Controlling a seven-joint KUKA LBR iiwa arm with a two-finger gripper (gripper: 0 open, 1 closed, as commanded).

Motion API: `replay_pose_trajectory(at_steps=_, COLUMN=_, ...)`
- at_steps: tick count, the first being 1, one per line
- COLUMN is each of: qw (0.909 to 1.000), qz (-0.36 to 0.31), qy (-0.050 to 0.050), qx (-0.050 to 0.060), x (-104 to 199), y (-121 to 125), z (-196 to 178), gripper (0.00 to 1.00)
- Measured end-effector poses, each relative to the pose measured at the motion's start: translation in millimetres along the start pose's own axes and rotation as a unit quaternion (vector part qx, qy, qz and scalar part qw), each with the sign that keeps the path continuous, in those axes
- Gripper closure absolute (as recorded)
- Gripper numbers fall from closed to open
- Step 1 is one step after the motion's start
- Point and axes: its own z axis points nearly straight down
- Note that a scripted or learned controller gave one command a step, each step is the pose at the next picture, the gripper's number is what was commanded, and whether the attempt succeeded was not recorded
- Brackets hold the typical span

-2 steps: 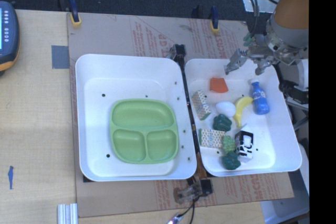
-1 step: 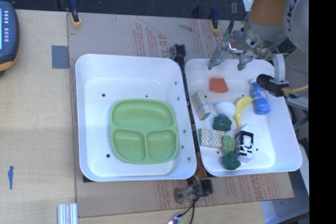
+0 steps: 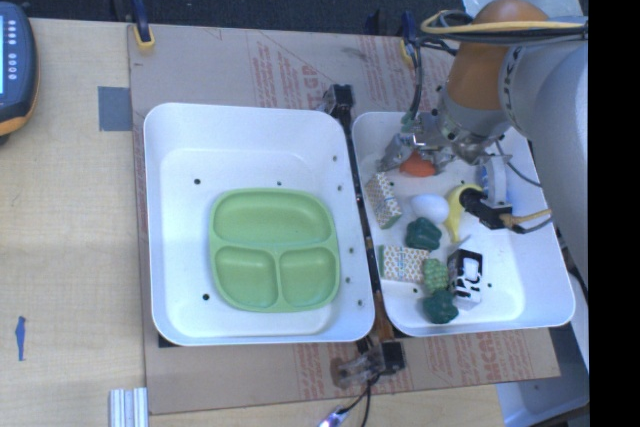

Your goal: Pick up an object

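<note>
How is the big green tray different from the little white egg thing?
The green tray lies in the left bin; the white egg-shaped object lies in the right bin.
The tray is much bigger than the egg-shaped object.
The tray is flat with three compartments; the egg-shaped object is round and smooth.
The tray lies alone in its bin; the egg-shaped object is crowded by other small items.
Both rest inside shallow white bins.

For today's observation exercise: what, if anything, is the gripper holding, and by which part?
It cannot be told: the gripper is low in the right bin over an orange object, grasp hidden.
</note>
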Motion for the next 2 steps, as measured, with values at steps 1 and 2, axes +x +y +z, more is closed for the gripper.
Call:
replay_pose_trajectory(at_steps=1, qw=1.0, qz=-0.001, qy=-0.001, qx=-0.005, x=-0.4, y=3.0, z=-18.9, gripper=1.0)
replay_pose_trajectory(at_steps=2, qw=1.0, qz=-0.002, qy=0.001, qx=-0.009, x=47.6, y=-30.6, z=-114.2, gripper=1.0)
